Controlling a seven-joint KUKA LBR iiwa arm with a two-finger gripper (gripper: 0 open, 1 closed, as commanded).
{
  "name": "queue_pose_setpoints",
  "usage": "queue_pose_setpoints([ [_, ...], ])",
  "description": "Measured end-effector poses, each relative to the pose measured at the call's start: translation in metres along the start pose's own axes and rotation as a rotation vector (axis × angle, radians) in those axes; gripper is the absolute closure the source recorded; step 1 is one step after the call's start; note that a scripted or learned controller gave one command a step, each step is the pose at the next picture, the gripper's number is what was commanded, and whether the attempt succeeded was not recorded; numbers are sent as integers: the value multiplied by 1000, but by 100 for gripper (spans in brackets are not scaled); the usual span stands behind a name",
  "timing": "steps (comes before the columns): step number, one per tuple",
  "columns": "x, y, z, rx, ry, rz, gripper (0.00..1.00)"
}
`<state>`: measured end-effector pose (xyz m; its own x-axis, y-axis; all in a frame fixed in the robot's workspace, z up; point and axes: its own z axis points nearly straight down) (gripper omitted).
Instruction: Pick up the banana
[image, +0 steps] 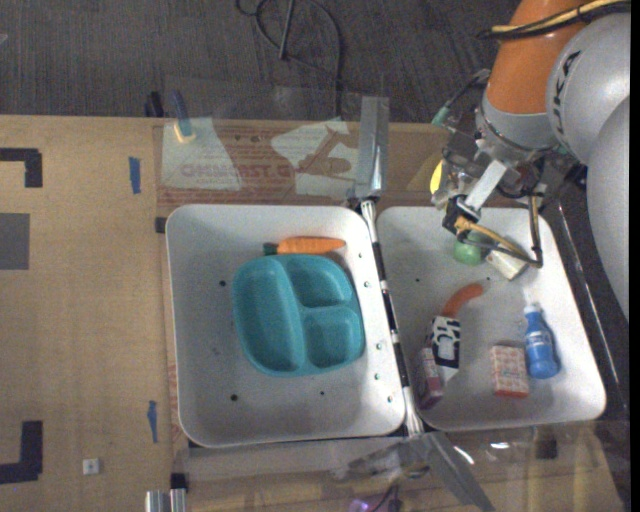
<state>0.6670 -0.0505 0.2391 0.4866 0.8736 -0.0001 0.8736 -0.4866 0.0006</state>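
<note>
Two shallow white bins side by side on the worktop: left bin and right bin.

Nearest, along the lower edge of the right bin: one small red-and-white box, one blue bottle just right of it, one dark purplish item against the bin's left wall, and one black-and-white pack touching that item. Farther up, mid-bin: one orange-red sausage-shaped piece.

In the left bin: one teal three-compartment plate at centre, and one carrot just beyond its far rim.

Farther still in the right bin: one cream-coloured object and one green ball, close together.

Directly above the green ball, at upper right of the frame: one gripper, hanging from the grey arm with the orange band. Open or shut: cannot tell. Nothing seen held.

One banana, seen only as a bright yellow patch at the far-left corner of the right bin, mostly hidden behind the wrist. Up and left of the gripper, near it; whether touching, impossible to tell.

Beyond the bins, at top centre: one clear plastic sheet on the worktop.
</note>
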Motion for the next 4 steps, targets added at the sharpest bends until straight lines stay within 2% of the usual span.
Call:
queue_pose_setpoints([
  [1,43,-24,-48,1,0,381,100],
  [2,62,-50,2,5,-2,422,100],
  [3,54,-43,-12,1,0,560,100],
  [4,88,-98,-70,1,1,521,100],
])
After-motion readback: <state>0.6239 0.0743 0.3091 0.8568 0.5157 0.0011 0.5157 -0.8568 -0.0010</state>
